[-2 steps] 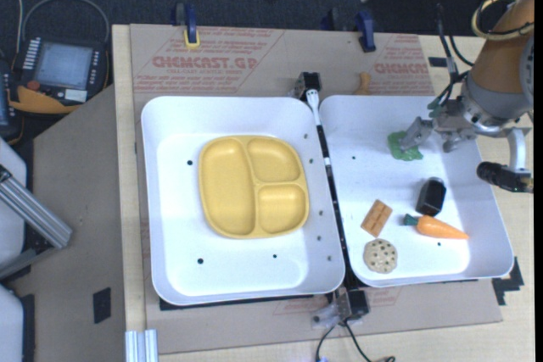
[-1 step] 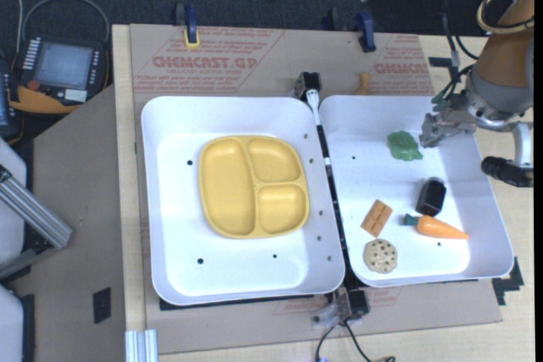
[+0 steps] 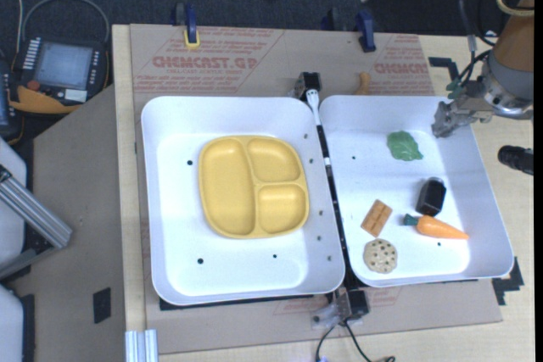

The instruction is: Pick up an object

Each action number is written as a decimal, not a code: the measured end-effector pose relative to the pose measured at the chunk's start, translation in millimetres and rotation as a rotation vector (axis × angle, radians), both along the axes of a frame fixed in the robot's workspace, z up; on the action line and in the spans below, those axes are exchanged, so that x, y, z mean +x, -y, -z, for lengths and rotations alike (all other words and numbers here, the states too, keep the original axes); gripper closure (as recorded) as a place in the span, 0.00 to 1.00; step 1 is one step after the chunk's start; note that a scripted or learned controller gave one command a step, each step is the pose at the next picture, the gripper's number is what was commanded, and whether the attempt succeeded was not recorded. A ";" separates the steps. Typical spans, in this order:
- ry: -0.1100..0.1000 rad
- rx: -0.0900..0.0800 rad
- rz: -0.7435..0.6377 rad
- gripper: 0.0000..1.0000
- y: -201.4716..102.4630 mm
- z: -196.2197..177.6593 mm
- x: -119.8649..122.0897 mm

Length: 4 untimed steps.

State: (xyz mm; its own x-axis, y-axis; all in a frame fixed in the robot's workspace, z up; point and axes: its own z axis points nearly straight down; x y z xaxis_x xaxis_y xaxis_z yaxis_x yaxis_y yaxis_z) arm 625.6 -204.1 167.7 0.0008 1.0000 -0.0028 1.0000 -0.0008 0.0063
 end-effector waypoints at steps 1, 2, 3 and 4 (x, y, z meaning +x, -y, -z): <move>0.000 0.000 -0.002 1.00 -6.1 -50.0 -5.9; 0.001 0.000 -0.002 1.00 -5.7 -92.4 -4.6; -0.009 0.005 -0.005 1.00 -56.3 -93.4 -31.0; -0.009 0.005 -0.006 1.00 -103.3 -95.4 -42.7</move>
State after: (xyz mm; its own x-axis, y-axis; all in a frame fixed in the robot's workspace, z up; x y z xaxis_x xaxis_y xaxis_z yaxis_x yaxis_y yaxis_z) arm 582.9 -100.8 263.1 -0.0050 1.0000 0.0021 1.0000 0.0050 -0.0024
